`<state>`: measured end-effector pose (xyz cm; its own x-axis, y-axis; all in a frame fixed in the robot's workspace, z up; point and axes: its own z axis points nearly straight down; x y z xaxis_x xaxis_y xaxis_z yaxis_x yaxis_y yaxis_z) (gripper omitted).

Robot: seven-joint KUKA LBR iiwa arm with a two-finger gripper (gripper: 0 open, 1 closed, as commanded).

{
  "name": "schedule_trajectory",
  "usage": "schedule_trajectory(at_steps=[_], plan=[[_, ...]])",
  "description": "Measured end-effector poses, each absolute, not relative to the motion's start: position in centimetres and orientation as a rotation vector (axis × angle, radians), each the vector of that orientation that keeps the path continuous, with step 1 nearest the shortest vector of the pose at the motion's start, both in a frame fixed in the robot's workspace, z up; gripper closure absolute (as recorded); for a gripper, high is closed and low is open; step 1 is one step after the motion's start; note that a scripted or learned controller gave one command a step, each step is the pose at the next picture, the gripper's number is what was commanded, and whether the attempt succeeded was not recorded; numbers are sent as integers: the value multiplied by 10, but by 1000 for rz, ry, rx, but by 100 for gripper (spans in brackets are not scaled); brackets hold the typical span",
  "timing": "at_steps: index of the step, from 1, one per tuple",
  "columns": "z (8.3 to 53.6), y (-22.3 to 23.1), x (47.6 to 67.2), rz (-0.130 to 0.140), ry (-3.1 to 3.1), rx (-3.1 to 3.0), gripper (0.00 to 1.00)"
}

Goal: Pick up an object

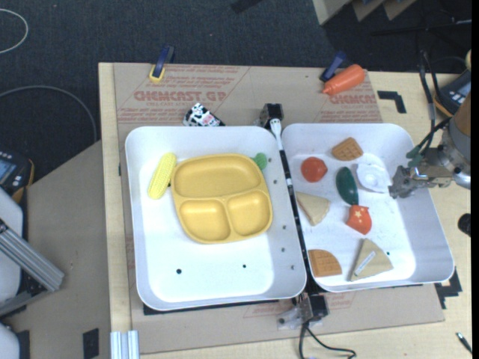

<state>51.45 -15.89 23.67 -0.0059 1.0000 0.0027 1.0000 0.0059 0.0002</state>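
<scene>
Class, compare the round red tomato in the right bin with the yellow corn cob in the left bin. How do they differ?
The round red tomato is ball-shaped; the yellow corn cob is long and narrow. The tomato lies among other toy foods in the right white bin; the cob lies against the yellow divided tray in the left white bin. Both are toy foods.

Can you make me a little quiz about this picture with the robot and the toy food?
1. True or false: the yellow corn lies in the same bin as the yellow tray.
2. Which bin is the gripper over? A. the left bin B. the right bin C. neither bin
3. Fill in the word: the dark green pepper lies between the red tomato and the ____ object.

Key
1. True: both are in the left bin, the corn beside the tray.
2. B: it hangs near that bin's right side.
3. White.
</scene>
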Motion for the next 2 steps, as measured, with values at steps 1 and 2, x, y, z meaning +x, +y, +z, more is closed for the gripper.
schedule_trajectory(at_steps=[1, 2], plan=[[234, -116, 508, 0, -2224, -2214, 100], [236, -57, 498, 0, -2225, -2211, 100]])
